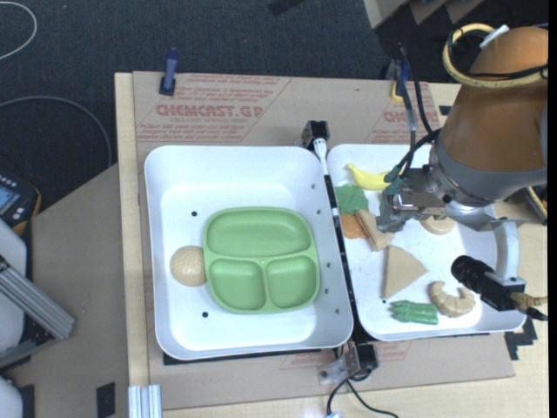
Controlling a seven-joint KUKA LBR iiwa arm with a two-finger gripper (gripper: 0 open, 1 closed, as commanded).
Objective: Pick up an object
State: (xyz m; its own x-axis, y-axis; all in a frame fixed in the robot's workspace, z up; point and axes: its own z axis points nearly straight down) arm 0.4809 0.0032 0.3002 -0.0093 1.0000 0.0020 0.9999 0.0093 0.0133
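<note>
A cardboard-covered bench (261,103) carries two white bins. The gripper (389,216) is lowered in the right bin (487,320) near its left edge, just above a brown stick (359,226). Nothing is seen held; the lift is judged not yet done.

arm (500,103): cut off at right edge | right bin (370,316): far corner hidden under arm

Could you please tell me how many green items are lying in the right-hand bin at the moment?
2. A green leafy piece lies near the bin's left wall, just below the banana; a green pod-like piece lies near the front edge. The arm may hide others.
</note>
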